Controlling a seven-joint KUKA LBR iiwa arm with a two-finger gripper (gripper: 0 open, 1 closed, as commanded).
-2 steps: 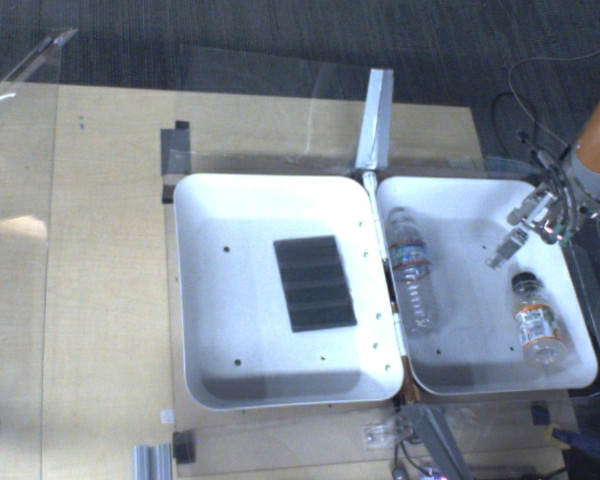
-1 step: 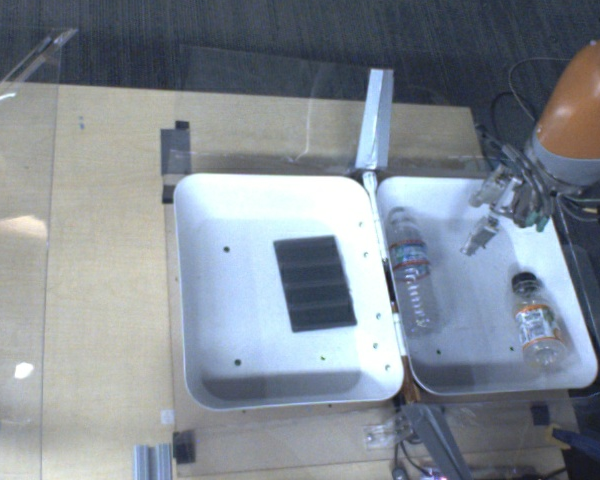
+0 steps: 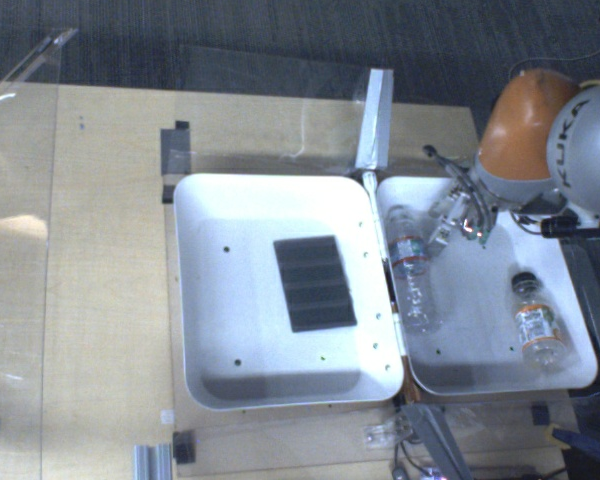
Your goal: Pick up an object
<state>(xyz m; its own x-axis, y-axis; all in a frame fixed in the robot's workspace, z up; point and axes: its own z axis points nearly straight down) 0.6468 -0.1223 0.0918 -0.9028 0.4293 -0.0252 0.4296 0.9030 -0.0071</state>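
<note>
A wooden bench [image 3: 90, 268] holds two white bins. In your right bin [image 3: 480, 358], a clear bottle [image 3: 410, 268] lies along the nine o'clock wall; a smaller bottle [image 3: 535, 323] sits at four o'clock. Your gripper [image 3: 458, 218] hovers near the clear bottle's cap; I cannot tell its opening. You are likely still approaching: descend carefully, since the wall crowds that bottle.
</note>
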